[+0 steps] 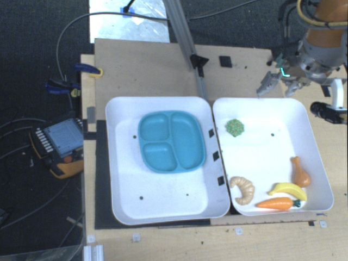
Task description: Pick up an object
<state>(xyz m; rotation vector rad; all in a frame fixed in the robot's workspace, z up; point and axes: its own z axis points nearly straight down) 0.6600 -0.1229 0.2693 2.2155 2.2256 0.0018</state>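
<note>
Tool (278,88) seen above far edge of right bin (304,116), fingers spread apart, nothing held.
In right bin: green ball (235,127) near far-left corner; croissant (242,189), banana (288,190), carrot (275,203), drumstick (299,172) grouped at near side. Blue tray (172,141) lies in left bin (122,162).

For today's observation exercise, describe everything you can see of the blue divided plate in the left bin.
The blue divided plate is a light blue, plastic-looking tray with rounded corners and three compartments: one long section on the right and two smaller ones on the left. It lies flat, slightly rotated, in the upper middle of the left bin, touching only the bin's floor.
</note>
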